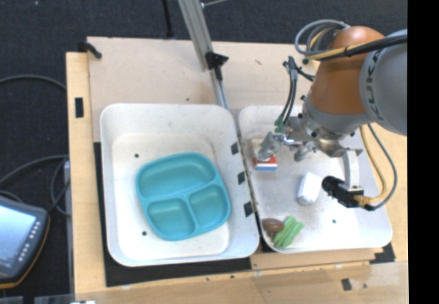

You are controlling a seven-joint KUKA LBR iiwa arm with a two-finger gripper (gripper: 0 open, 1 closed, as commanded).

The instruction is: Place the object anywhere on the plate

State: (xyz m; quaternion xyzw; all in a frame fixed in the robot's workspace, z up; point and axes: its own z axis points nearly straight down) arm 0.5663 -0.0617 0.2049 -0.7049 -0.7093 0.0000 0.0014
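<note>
The bench (151, 76) carries two shallow white bins side by side. In the left bin (116, 124) lies a teal plate (182, 194) with three compartments, one long section along its upper left and two smaller ones toward the lower right; nothing rests on it. The plate sits roughly in the middle of that bin, slightly turned.

The arm (343, 83), grey with its orange band, reaches in from the right over the right bin (370, 227). Its end effector (269, 148) is at the upper left part of that bin, close to the wall shared with the left bin. Between its fingers sits a small red, white and blue block (266, 162), so the end effector appears closed on that block, though the exact contact is hard to make out at this size.

Elsewhere in the right bin, a small white cylinder (309, 188) lies near the middle, just beside a black fitting on the arm's cabling. At the lower left corner of the same bin, a green pod-shaped item (291, 231) lies touching a brown rounded object (272, 226).

A slanted metal pole (195, 21) rises from the bench behind the bins. At the lower left, off the bench, part of a handheld screen device (19, 237) is visible on the dark floor
</note>
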